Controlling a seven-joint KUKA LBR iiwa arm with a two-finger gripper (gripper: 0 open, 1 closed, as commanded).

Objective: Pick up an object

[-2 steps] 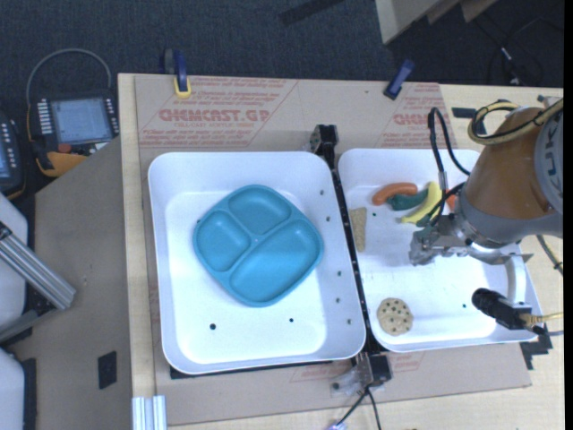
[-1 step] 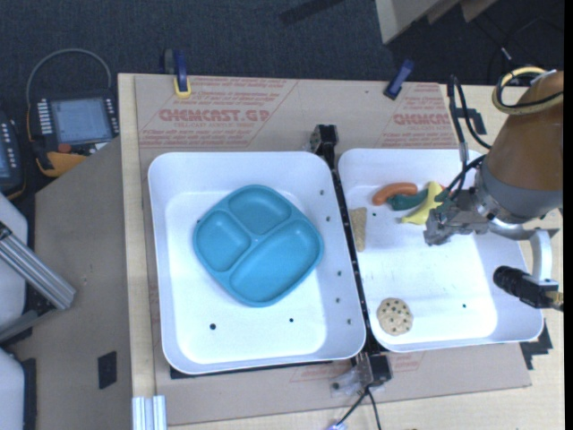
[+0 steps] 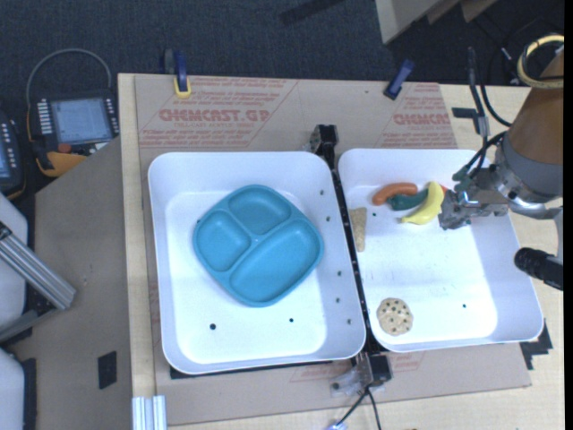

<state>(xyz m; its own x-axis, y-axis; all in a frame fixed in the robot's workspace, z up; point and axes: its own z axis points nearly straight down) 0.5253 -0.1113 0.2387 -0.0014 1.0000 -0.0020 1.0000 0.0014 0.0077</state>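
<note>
Your gripper [image 3: 455, 211] hangs low in the right bin [image 3: 501, 330], and the banana [image 3: 427, 205] lies just off its left side, long axis slanting up toward the far wall. I can't tell how the jaws stand from here. Mind the carrot [image 3: 395, 192] and a green piece [image 3: 407, 203] crowding the banana's far side; cookie [image 3: 394, 314] sits well apart, blue plate [image 3: 258, 244] next door.

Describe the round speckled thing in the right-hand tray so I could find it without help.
Start at the right bin, the one without the blue plate. Go to its near left corner, where a cookie lies alone, far from the toy food at the far end. It is flat, round, tan and dark-speckled, unlike the yellow banana and orange carrot.
</note>
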